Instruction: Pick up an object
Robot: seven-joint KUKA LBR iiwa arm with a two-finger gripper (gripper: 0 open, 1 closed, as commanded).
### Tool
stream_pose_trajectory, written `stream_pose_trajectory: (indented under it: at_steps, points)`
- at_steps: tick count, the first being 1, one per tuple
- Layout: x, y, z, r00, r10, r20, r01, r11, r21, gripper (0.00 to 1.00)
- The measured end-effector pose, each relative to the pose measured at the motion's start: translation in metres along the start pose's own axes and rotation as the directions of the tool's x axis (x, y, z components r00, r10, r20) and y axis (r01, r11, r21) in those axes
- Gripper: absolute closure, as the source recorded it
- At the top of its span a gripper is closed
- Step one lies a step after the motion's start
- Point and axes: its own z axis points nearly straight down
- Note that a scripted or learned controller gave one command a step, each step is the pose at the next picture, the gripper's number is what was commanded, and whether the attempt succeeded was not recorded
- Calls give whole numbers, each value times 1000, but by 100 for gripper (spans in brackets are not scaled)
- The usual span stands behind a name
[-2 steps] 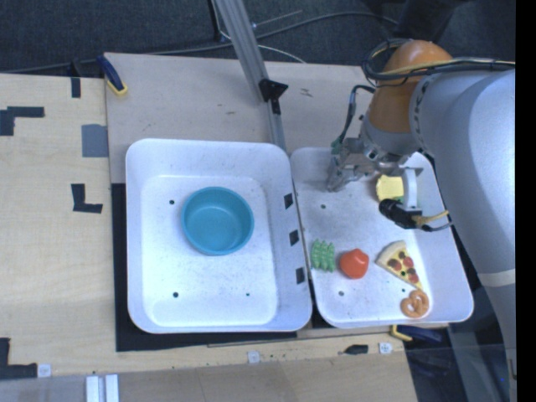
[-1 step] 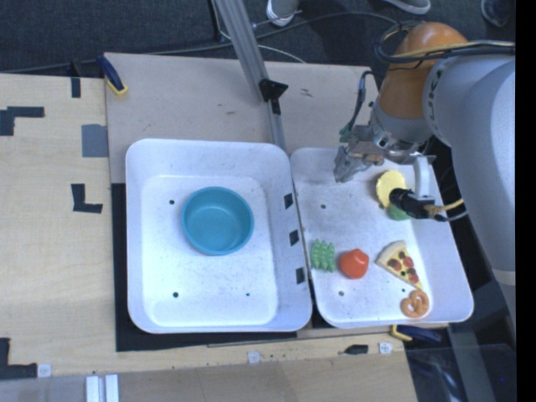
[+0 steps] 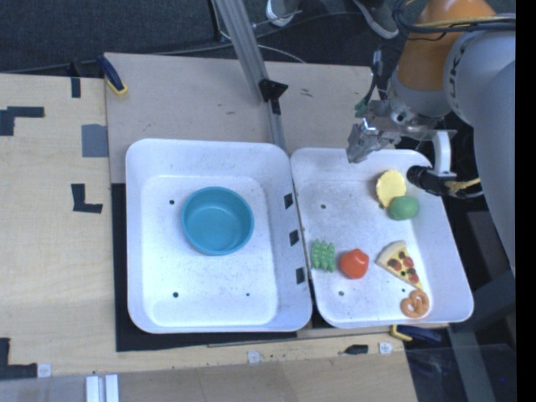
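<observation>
Bench held two white bins; gripper hovered over right bin back edge, grip state unclear. Approach step, nothing held; next needed descent onto yellow toy.

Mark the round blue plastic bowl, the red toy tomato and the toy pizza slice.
Round blue plastic bowl (image 3: 218, 219), camera view, centre of its inner floor.
Red toy tomato (image 3: 354, 263), camera view, middle of its red body.
Toy pizza slice (image 3: 401, 263), camera view, centre of its topped face.

We list two shallow white plastic bins, left and right, side by side on a pale wooden bench. We note a slanted grey metal pole above them.
</observation>
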Motion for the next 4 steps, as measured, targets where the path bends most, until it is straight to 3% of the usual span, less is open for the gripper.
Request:
stream_pose_trajectory:
  at_steps: [1, 3, 4]
  points:
    - [0, 0, -6, 1000, 0, -1, 0, 1000, 4, 100]
    - [97, -51, -8, 1000, -4, -2, 4, 1000, 4, 100]
    - [130, -78, -9, 1000, -3, -1, 3, 1000, 4, 100]
